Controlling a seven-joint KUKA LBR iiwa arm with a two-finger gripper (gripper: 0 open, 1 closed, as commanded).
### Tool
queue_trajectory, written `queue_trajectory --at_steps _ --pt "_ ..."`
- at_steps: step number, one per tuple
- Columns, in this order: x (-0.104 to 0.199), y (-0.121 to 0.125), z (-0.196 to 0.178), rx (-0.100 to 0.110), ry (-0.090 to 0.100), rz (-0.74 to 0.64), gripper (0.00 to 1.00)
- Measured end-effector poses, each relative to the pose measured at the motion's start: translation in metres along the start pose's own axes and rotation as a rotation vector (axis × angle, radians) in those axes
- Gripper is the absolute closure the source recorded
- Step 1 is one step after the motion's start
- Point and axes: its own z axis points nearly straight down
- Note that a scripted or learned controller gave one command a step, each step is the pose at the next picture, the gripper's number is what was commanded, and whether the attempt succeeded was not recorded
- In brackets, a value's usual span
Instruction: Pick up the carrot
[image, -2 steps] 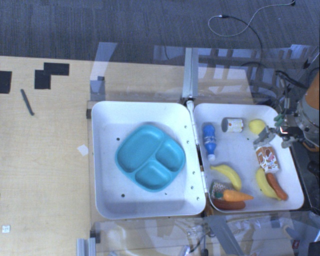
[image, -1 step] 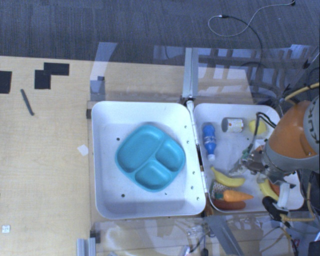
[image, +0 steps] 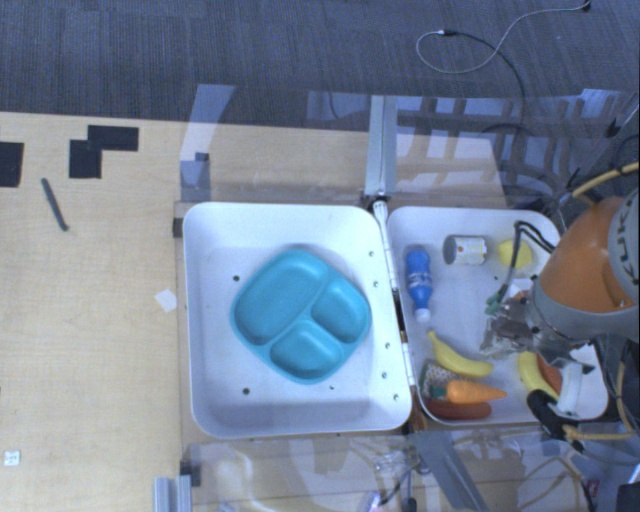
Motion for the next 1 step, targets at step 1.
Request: queue_trajectory --at_steps 1 --pt "0.0008 0.0012 -0.0075 0.002 0.0 -0.002 1.0"
